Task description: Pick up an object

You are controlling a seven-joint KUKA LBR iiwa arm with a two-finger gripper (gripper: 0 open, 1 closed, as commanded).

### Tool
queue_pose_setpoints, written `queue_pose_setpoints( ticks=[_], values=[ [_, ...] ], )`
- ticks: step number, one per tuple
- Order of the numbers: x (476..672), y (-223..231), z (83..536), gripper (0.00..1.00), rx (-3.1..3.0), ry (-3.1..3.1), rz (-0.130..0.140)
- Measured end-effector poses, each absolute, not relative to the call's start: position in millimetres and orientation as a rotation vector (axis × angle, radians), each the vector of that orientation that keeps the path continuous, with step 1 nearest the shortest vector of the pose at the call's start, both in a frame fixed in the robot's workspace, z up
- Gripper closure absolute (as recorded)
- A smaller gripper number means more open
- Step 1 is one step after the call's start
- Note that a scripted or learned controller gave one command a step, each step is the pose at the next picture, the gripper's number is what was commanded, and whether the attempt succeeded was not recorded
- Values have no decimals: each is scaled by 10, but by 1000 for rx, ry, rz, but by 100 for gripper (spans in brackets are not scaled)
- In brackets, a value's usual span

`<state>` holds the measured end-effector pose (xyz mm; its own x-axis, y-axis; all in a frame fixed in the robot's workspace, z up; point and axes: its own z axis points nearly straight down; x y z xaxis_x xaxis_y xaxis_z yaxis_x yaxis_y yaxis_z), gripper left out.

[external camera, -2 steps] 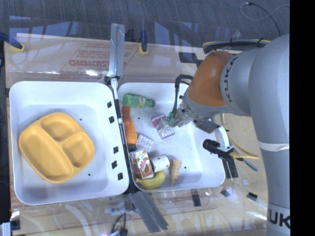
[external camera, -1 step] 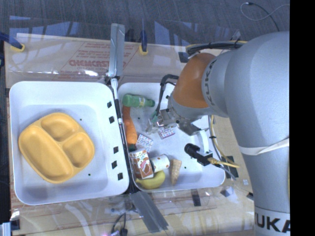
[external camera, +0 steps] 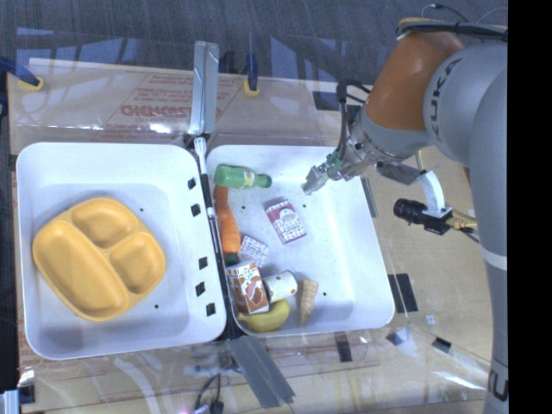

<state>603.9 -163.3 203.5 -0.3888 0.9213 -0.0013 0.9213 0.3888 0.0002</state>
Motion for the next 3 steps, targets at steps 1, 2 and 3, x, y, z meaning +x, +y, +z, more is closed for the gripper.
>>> queue_pose_setpoints(
  ticks=[1, 2, 3],
  values=[
    [6038, -1632, 2033, 0, 1736, 2617, -1],
    [6036, -1514, 936, 0, 1742, 2618, -3],
    [6041, -1509, 1039, 100, 1736, 2622, -3]
  ],
)
